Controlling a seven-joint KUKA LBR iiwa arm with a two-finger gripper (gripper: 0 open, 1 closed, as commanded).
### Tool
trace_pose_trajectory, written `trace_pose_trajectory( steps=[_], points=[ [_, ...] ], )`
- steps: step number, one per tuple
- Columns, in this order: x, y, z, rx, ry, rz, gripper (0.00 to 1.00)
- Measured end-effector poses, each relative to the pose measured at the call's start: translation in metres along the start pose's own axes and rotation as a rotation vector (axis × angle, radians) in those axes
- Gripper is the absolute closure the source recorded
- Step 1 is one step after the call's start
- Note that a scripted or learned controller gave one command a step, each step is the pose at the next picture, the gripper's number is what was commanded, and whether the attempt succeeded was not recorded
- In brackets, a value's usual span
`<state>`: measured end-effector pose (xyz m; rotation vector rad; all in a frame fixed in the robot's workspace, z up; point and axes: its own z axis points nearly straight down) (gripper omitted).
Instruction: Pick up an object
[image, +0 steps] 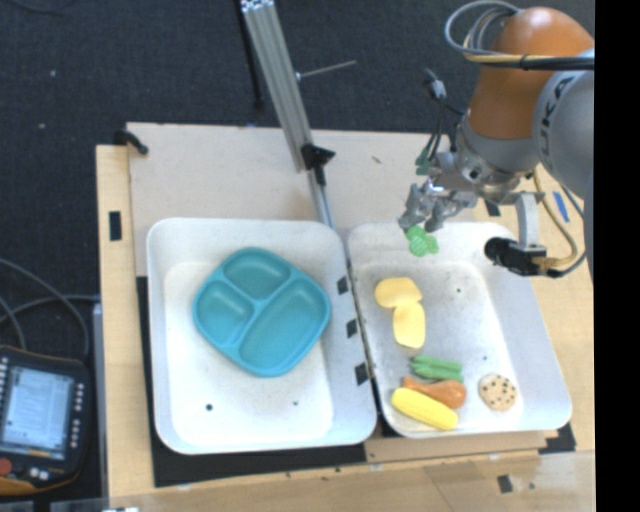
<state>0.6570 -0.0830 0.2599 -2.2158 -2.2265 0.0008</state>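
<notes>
gripper (420, 222) above right bin's (520, 330) far rim, small green obj (422, 241) pinched betw fingertips, obj's shape unclear.

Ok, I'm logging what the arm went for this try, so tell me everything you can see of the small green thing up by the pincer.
The small green thing is a bright green, lumpy piece, plastic-looking like the other toy food, too small to name surely. It sits at the far rim of the right bin, right at the tips of the pincer, which comes down onto it from above. Whether it is actually gripped or just touched cannot be told. It lies apart from the yellow pieces nearer the bin's middle.
</notes>
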Motion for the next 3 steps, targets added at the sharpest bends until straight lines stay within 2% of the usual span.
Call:
trace_pose_trajectory(
  steps=[1,2,3],
  points=[
    [0.055,-0.005,0.007,0.000,0.001,-0.002,1.00],
    [0.097,-0.020,0.002,-0.001,0.002,-0.002,1.00],
    [0.155,-0.038,0.002,0.000,0.002,-0.003,1.00]
  ],
)
